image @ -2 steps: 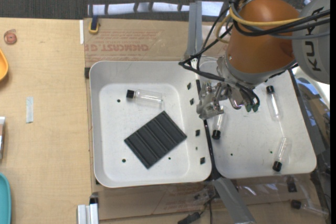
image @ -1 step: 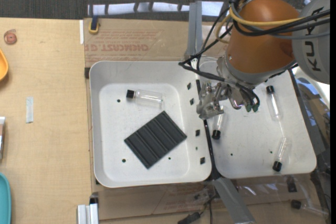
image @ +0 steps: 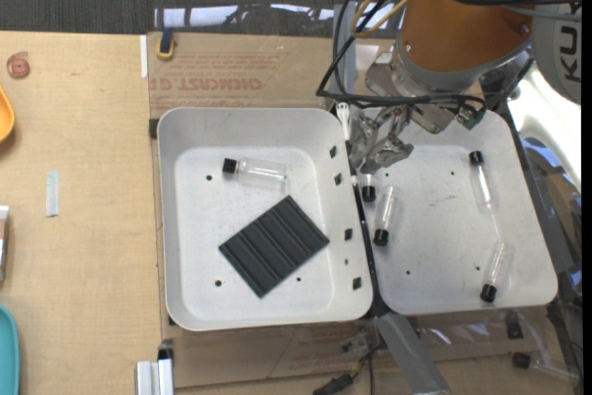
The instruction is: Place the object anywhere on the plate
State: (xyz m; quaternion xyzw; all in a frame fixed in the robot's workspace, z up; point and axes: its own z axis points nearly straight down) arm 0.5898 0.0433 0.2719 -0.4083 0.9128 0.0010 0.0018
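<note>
— Which step are you on?

— The pick, as I judge it. My claw (image: 373,160) hangs over the near-left corner of the right bin (image: 435,291), hard by the wall it shares with the left bin (image: 171,199). I see nothing gripped in it. Whether it is released or clenched, I cannot tell; the wrist and cables hide too much.

— And the object?

— Most likely the clear vial (image: 383,210) lying flat just below my claw, with its black cap at the end farther from me. A small black piece (image: 368,192) sits between the vial and my claw, close to the wall. Two more vials (image: 481,180) (image: 496,265) lie well off on my other side, and one more (image: 254,170) lies across the wall.

— What does the next move call for?

— Dropping squarely onto the vial's body. It is round, smooth and slim, so I expect it to roll or slip if I catch it off-centre. Then I lift it over the wall to the plate (image: 274,245), the dark ribbed slab lying askew beyond it and lower down. Anywhere on it will do.
</note>
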